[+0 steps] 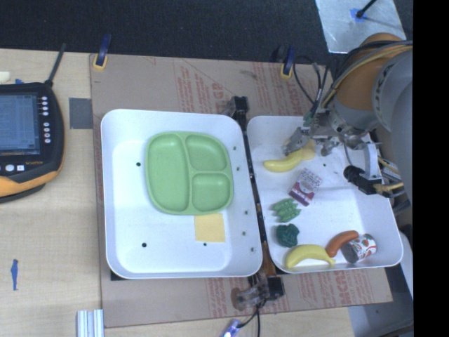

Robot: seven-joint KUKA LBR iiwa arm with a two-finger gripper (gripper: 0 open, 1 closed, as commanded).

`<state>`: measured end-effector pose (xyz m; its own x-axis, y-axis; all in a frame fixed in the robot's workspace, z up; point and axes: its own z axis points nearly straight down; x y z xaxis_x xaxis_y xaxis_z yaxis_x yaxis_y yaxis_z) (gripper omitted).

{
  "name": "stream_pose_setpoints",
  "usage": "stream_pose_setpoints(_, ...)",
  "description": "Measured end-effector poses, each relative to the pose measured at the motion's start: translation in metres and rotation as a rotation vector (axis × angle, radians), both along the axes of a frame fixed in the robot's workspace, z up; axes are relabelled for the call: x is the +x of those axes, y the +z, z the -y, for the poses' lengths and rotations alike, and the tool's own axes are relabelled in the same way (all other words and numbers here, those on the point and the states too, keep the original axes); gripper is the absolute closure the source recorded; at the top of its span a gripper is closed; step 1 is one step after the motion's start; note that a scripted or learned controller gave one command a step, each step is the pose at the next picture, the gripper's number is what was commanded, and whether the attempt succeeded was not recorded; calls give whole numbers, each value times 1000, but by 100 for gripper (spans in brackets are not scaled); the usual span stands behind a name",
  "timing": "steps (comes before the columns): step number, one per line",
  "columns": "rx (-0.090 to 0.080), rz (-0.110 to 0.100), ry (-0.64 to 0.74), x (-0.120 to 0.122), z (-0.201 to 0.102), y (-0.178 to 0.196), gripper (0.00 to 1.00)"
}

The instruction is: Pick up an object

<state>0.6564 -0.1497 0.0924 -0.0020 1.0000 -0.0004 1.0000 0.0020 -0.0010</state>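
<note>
Brown cardboard (175, 83) is covering the wooden bench and carrying two shallow white bins side by side. Nearest the camera, at the bottom edge of the right bin (382, 220), a yellow banana (309, 257) is lying just beside a dark green broccoli piece (286, 234), with a sausage (342, 241) and a small round printed can (362, 248) sitting to its right; all of these are lying well below the claw (303, 140). A little higher, a lighter green leafy piece (285, 208) and a red-and-white packet (306, 186) are resting in the middle of that bin, below the claw and nearer to it.

The claw is hanging over the upper part of the right bin, reaching in from the grey arm with its orange band (365, 76). Its tips are sitting right at a second banana (287, 161), which is lying just below and slightly left of them; whether they are spread or pinching cannot be told.

Left of the claw, the left bin (119, 188) is holding a green divided plate (189, 172) and a yellow square slice (210, 227) just below the plate. Far to the left, a control pendant (24, 135) is resting on the bench.
</note>
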Motion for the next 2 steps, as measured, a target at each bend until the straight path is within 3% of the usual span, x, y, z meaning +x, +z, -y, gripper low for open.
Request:
stream_pose_setpoints(1,0,0,0,0,52,8,0)
stream_pose_setpoints(2,1,-5,3,-117,16,-1,0)
